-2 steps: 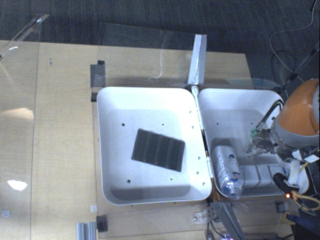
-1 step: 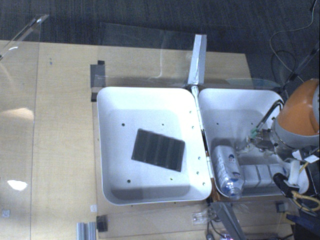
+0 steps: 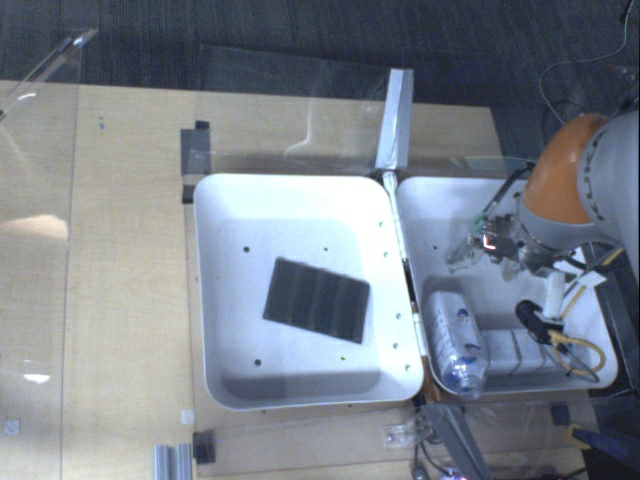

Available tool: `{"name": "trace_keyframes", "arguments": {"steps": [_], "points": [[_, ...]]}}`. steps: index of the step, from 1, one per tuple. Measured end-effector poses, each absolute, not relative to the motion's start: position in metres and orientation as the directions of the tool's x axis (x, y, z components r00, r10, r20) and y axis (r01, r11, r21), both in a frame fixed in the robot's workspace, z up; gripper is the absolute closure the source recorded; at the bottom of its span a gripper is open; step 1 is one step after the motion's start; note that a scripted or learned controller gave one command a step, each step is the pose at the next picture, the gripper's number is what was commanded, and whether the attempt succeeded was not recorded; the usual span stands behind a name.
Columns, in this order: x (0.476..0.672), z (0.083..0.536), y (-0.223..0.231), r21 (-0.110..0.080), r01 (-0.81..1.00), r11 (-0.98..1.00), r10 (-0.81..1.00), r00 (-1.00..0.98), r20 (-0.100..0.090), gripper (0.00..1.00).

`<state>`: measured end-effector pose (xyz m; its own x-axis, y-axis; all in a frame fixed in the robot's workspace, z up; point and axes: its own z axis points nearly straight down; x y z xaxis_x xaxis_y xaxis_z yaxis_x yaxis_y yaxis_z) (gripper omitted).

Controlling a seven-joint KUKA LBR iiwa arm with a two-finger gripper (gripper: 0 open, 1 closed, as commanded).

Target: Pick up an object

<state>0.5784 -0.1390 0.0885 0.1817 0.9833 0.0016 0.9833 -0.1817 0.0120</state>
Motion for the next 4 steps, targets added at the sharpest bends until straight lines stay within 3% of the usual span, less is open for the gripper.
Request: {"name": "trace_keyframes", "arguments": {"steps": [1,2,3,4], "points": [[0.643,0.152,-0.187,0.009,0.991,-0.131,0.991,0.131,-0.001,0.0],[0.577,0.089,-0.153,0.011,0.989,0.146,0.989,-0.146,-0.002,0.0],[0.631,0.088,-0.097,0.01,0.984,0.18,0.984,-0.18,-0.001,0.0],[0.671,0.155,-0.149,0.01,0.983,0.181,0.983,-0.181,-0.003,0.0]]}}
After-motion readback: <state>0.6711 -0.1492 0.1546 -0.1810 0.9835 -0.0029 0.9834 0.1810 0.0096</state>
